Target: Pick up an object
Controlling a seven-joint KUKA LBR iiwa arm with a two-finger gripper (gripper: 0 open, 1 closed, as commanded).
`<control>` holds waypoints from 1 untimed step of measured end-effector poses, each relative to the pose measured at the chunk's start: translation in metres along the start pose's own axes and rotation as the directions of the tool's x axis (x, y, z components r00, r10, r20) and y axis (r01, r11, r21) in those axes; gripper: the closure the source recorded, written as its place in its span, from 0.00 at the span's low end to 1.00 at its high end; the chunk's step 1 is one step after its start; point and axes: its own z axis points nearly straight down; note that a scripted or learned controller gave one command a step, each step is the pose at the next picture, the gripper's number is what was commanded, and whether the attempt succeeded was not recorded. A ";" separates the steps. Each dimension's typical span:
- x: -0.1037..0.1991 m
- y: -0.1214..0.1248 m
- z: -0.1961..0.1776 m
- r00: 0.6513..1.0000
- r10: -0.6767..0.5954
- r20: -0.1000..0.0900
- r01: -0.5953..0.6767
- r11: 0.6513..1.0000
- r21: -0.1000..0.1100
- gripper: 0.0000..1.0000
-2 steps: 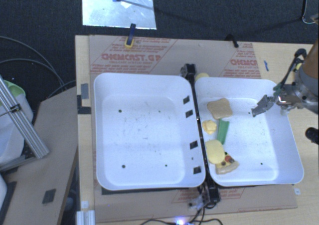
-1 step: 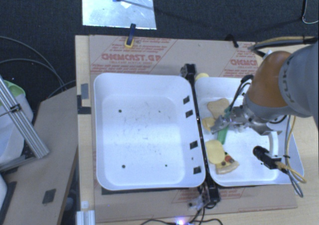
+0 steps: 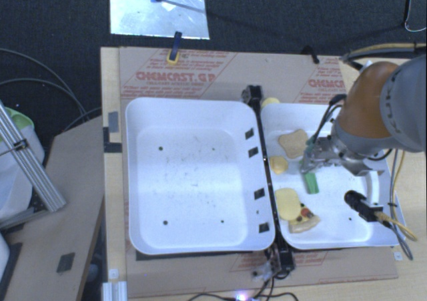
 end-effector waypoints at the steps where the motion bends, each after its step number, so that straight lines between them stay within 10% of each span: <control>1: 0.008 -0.054 -0.045 1.000 0.003 -0.001 -0.003 1.000 0.002 1.00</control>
